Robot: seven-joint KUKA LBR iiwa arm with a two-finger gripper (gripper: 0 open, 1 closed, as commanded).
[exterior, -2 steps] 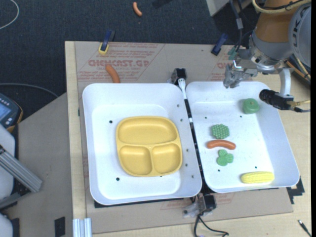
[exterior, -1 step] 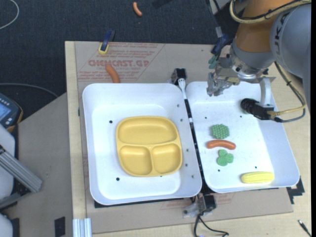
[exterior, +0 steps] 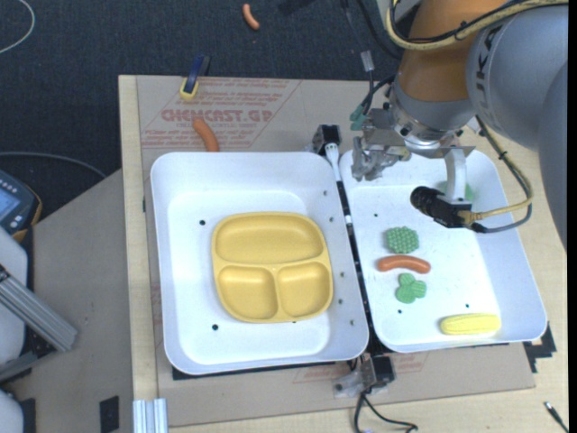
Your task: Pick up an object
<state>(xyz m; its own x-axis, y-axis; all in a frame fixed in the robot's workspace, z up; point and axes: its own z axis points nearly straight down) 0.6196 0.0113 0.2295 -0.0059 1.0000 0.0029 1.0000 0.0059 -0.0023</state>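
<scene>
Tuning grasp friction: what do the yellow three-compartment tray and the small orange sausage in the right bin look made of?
Yellow three-compartment tray: probably moulded plastic, smooth satin finish; rounded dividers, uniform colour, soft highlights. Small orange sausage in the right white bin: likely plastic or rubber toy food, smooth, slightly glossy; which one can't be told from here.

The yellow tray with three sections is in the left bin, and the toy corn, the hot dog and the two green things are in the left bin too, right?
Not quite. The camera view shows the yellow tray in the left bin, but the toy corn, the hot dog and the two green pieces lie in the right bin.
</scene>
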